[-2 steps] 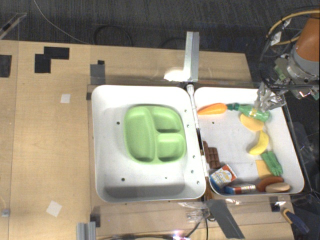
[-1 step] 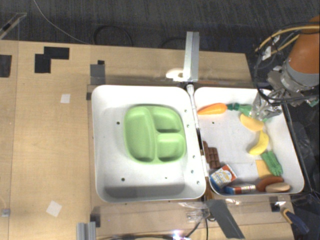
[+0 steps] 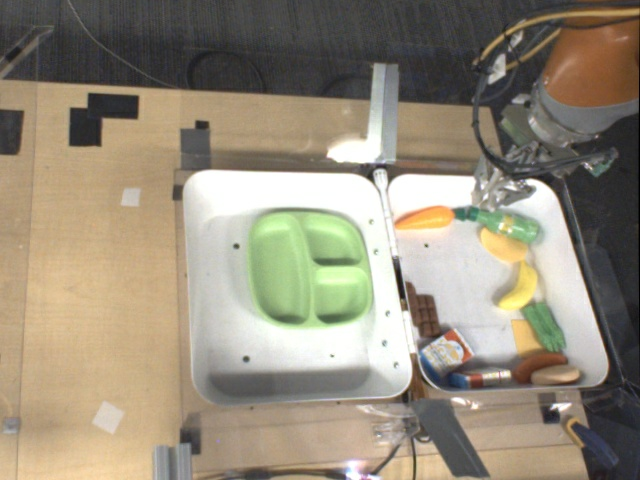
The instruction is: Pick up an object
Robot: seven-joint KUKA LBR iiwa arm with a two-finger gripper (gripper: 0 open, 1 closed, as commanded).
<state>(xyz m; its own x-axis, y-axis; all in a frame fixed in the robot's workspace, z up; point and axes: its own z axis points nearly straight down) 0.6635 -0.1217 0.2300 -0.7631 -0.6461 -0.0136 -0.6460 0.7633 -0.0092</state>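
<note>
Two shallow white bins side by side on a wooden bench (image 3: 90, 298): left bin (image 3: 215, 368) carrying a green divided tray (image 3: 308, 268), right bin (image 3: 580, 308) strewn with small things. Arm (image 3: 590, 68) reaching in from the upper right, orange band above a grey wrist, black and yellow cables looped beside it. Gripper (image 3: 497, 190) hanging low over the far edge of the right bin, near its back wall; how far apart its metal tips stand, impossible to tell, and nothing seen clamped between them. Directly under and just right of the tips, a green bottle (image 3: 508, 225) lying on its side, close enough to seem touching, though contact not clear. Left of the bottle, an orange carrot (image 3: 424, 218) lying flat, pointing toward the divider. Below the bottle, a yellow slice (image 3: 502, 246), then a banana (image 3: 519, 287), then a green ridged piece (image 3: 543, 324) beside a yellow block (image 3: 525, 335). Along the near wall, a brown and tan oblong (image 3: 545, 370), a red and blue tube (image 3: 480, 378), a small printed carton (image 3: 445, 351), and a chocolate bar (image 3: 425, 313) against the divider.
</note>
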